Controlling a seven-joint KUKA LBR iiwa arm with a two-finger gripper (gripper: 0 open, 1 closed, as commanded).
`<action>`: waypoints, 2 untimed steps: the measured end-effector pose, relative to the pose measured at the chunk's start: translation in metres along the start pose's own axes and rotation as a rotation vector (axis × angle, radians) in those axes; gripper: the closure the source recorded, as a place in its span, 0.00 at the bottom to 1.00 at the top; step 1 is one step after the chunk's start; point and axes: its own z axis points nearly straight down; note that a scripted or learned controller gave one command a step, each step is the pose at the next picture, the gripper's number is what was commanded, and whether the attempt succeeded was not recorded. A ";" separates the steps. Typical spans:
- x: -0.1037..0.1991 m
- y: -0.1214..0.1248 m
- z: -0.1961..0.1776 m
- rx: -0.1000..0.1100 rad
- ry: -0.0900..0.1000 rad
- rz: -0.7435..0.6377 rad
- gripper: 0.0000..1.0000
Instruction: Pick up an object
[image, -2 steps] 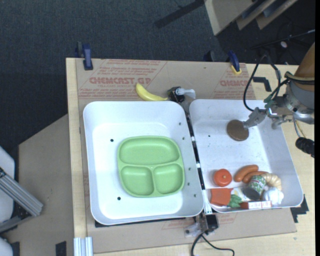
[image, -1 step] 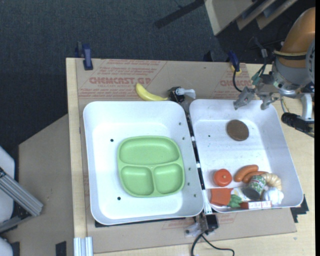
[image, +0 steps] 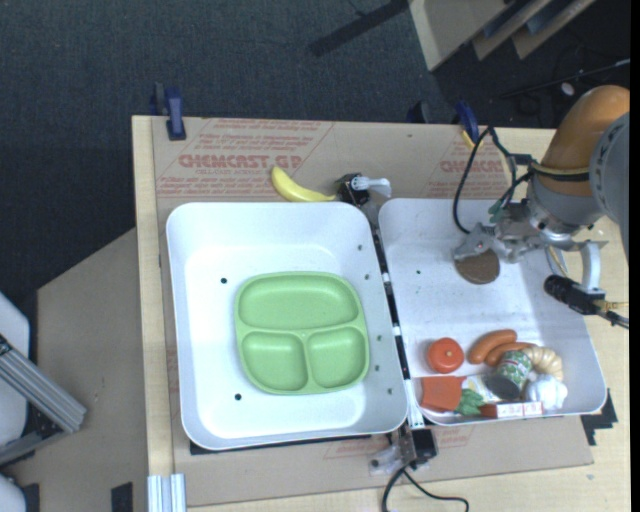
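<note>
Several toy foods lie heaped at the near end of the right bin (image: 590, 350): a tomato (image: 445, 353), a sausage (image: 492, 345), a croissant (image: 545, 357), none lifted. Up the bin, the gripper (image: 480, 262) hangs over bare floor; whether it grips anything I cannot tell. Picking remains undone.

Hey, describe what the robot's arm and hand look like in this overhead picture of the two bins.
The arm is grey with a rounded orange band above the wrist. Below it sits a metallic grey wrist block leading to the hand, whose tip looks dark brown and rounded. Black cables loop from the wrist across the bench, and a black plug-like piece hangs beside the wrist.
</note>
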 end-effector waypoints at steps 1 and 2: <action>0.047 -0.016 -0.004 -0.002 -0.001 -0.007 0.00; 0.045 0.023 -0.004 -0.008 -0.005 -0.005 0.00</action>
